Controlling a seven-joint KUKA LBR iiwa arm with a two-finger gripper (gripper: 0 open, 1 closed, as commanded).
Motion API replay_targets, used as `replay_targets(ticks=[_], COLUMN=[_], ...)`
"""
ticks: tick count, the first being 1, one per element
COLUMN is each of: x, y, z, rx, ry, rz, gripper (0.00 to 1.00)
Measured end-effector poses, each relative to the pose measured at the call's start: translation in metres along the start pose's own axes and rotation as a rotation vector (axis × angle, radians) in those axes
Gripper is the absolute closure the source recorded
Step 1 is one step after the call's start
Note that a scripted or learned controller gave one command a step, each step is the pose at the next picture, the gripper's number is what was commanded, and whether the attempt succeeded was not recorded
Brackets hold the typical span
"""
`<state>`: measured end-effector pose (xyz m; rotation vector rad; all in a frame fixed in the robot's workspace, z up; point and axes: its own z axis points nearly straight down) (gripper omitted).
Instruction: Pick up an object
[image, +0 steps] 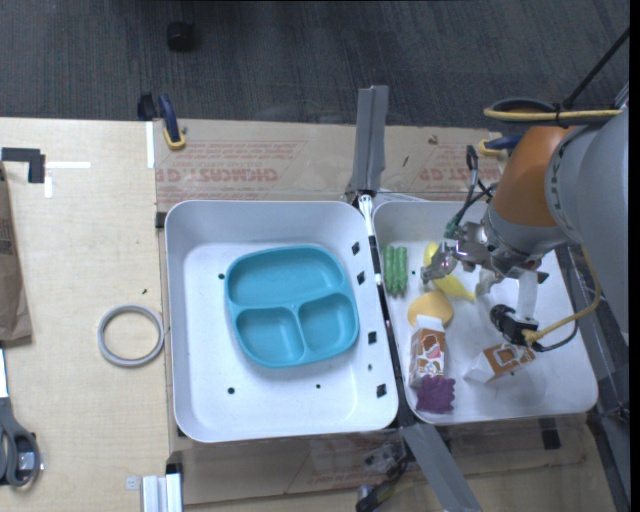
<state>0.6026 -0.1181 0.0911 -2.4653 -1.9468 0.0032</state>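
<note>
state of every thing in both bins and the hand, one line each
blue divided tray: flat in the left bin, compartments bare
green item: lying along the right bin's left wall
yellow item: resting above the carton
carton: lying flat
purple item: at the near edge
hand: low over the right bin

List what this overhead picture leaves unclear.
- Gripper: whether open or shut, wrist and cables crowd it.
- Yellow object: partly covered by the gripper, shape unclear.
- Small carton: print too small to read.
- Scissors: cut off by the left edge.
</note>
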Motion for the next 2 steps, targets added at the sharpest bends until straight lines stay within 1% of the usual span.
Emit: replay_targets(ticks=[1,2], x=[-0.001,0.050], y=[0.000,0.023], z=[-0.008,-0.100], rx=[0.002,0.000], ry=[-0.001,-0.001], rz=[0.001,0.205], gripper=[1.00,1.00])
